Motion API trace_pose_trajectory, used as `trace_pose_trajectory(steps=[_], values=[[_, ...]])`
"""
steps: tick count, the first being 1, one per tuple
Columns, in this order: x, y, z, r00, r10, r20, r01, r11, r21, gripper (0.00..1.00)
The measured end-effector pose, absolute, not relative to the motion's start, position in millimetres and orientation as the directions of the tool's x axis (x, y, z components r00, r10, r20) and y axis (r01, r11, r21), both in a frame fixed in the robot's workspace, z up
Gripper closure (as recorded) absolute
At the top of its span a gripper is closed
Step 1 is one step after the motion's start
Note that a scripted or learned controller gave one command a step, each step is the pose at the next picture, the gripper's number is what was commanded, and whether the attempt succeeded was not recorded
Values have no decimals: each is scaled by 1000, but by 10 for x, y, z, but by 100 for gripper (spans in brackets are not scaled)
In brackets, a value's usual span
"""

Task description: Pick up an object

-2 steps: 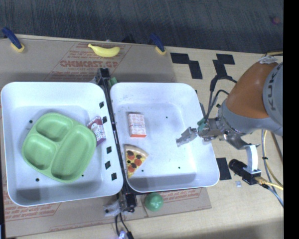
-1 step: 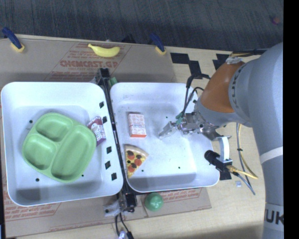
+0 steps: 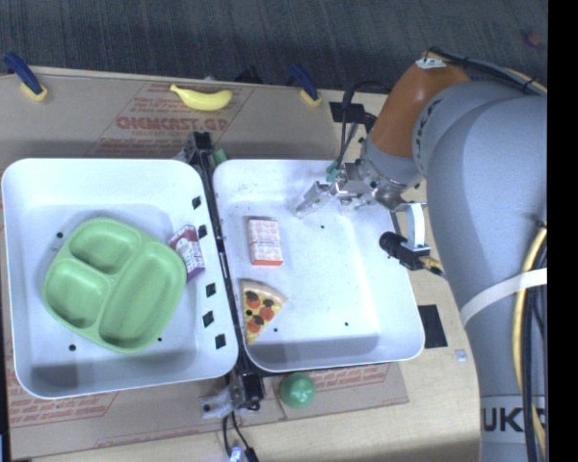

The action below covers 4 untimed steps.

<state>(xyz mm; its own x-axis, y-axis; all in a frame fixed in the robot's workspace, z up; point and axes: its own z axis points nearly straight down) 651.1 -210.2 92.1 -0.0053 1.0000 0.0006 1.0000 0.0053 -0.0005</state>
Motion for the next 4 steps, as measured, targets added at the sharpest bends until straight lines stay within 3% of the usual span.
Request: trace_pose_trajectory(steps=[1,2,3,4], values=[[6517,-2097,1027,-11,1000,0,1000,11,-1,100],[6516,-2094,1025,-13,1000,1,1000,13,-2,0],[6523,-2089,1133,-17,1000,0,1000,17,0,100],[6523,-2086,1131,-18,1000,0,1000,18,-1,0]])
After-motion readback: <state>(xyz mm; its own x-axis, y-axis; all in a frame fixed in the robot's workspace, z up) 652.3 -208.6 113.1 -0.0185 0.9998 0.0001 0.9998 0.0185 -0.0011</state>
